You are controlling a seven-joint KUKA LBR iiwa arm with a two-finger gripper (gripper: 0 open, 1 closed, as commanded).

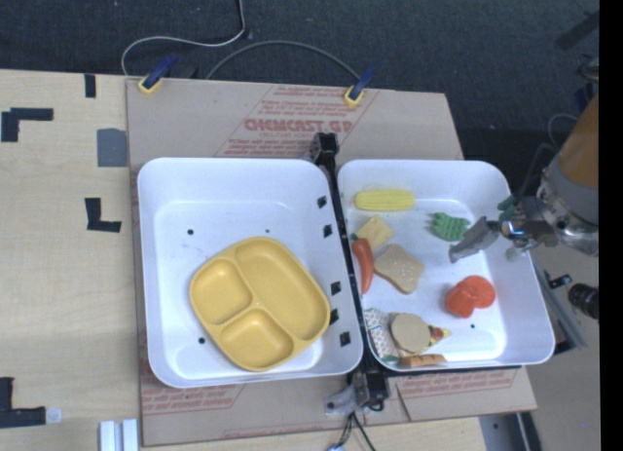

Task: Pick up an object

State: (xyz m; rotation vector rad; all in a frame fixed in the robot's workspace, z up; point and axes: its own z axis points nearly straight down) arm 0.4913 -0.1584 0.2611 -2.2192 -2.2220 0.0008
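Lying nearest the camera in the right bin (492,184), a round sandwich-like toy (410,333) sits by the front wall, with a small carrot-like piece (425,360) just in front of it and a speckled wrapper (376,333) touching its left side. A little farther back, a red tomato toy (470,295) rests near the bin's right side, below and slightly left of the gripper (474,241). A bread slice (400,269) lies left of the tomato, and a red-orange chili-shaped piece (364,265) runs along the divider beside it. A small tan wedge (376,232) sits just behind the bread.

The gripper reaches in from the right over the bin's right half, its grey tip pointing left and down, hovering between the tomato and a green leafy toy (449,226), close to the green one. Nothing is visibly clamped by it, and whether it is spread or closed cannot be told from this angle.

Farther back, a yellow corn cob (384,201) lies near the rear wall, well left of the gripper.

In the left bin (156,186) a yellow divided plate (258,301) rests toward the front.

Beyond the bins, the cardboard sheet (195,118) carries red printing that appears to read "CHEMCAST GP", partly faded. Two clamps (153,77) pin its far edge.
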